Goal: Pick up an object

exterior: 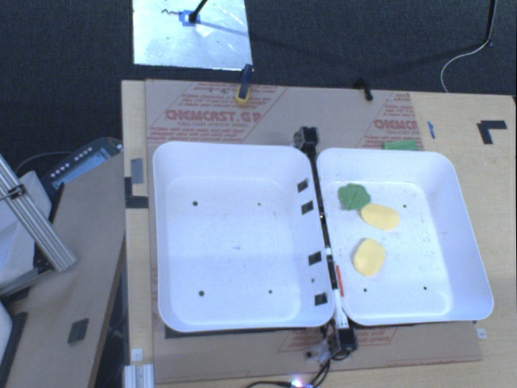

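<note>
Lying in the right bin (467, 245), in its left half: three small flat pieces. Sitting farthest back, a green piece (354, 196), close to the bin's left wall. Touching or just overlapping its right near edge, an upper yellow piece (380, 216). Resting apart from both, nearer the camera, a lower yellow piece (369, 257). All three lying flat on the white floor of the bin.

Pincer state: not telling from this view.

Sitting just beside on the left, the left bin (171, 217), its wall meeting the right bin's wall along a seam running near to far. Holding that seam, a row of small black clips (308, 208).

Lying under both bins, a brown sheet with red lettering (212, 113). Standing on its far edge, a small yellow and blue item (242, 94). Sticking at the right bin's far rim, a green scrap (401, 145).

Lying beyond the bench on dark carpet, a silvery plate (191, 23). Trailing at far right, a white cable (468, 51). Leaning at far left, an aluminium rail (32, 217).
</note>
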Controlling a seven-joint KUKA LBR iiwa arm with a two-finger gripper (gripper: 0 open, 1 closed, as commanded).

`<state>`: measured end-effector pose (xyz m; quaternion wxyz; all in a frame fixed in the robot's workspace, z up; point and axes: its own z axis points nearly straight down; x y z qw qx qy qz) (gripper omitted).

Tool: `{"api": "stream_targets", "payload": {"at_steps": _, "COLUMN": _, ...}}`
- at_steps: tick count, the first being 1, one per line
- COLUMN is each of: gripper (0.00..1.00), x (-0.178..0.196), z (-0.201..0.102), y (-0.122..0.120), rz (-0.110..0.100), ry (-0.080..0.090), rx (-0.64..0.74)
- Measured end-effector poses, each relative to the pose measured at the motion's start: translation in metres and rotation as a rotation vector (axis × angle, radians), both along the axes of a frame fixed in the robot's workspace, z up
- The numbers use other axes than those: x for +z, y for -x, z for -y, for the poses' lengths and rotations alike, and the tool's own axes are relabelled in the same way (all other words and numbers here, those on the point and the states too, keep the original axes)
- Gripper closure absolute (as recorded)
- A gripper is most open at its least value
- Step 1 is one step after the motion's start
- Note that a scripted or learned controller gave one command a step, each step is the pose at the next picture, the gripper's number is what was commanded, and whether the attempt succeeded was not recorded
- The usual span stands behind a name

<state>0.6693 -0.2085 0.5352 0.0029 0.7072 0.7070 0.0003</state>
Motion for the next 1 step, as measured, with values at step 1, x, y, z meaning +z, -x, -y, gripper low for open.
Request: {"api": "stream_targets", "payload": {"at_steps": 1, "gripper": 1.0, "x": -0.0789, "z": -0.0014, "y": 0.1054, "rz": -0.012, "ry": -0.007, "rx": -0.003}}
